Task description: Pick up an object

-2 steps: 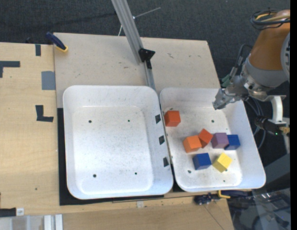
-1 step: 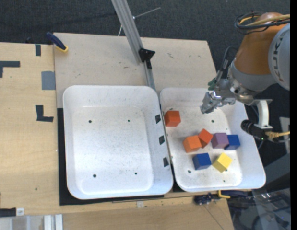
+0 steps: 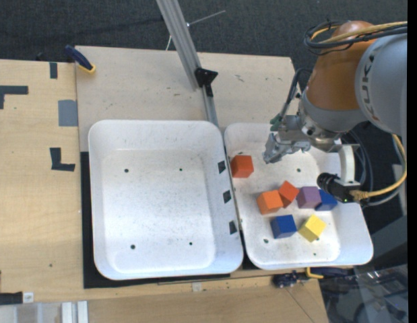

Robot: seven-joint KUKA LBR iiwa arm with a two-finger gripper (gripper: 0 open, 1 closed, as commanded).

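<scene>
Gripper: gripper (image 3: 274,155) hangs over the upper part of the right bin (image 3: 349,251), at about 2 o'clock from that bin's cluster of cubes; nothing shows between its tips, and whether they are spread or pressed together I cannot tell.
Arm: reaches in from 3 o'clock, orange band above the wrist.
Nearest cube: red cube (image 3: 242,166) sits alone near the right bin's left wall, apart from the others.
Key relation: red cube lies toward 8 o'clock from the gripper, near but not under it; a short shift that way and a descent looks like the likeliest pick.
Cluster: orange cube (image 3: 269,201) and a second red one (image 3: 288,192) touch; purple cube (image 3: 308,196) just beside them with a dark blue cube (image 3: 327,201) at its 3 o'clock; blue cube (image 3: 283,225) and yellow cube (image 3: 313,228) toward 6 o'clock.
Long axis: cubes are squarish, so none to favour; the lone cube sits slightly turned.
Left bin: left bin (image 3: 100,180) bears only specks.
Risk: lone cube is close to the wall, so a finger may foul the rim.
</scene>
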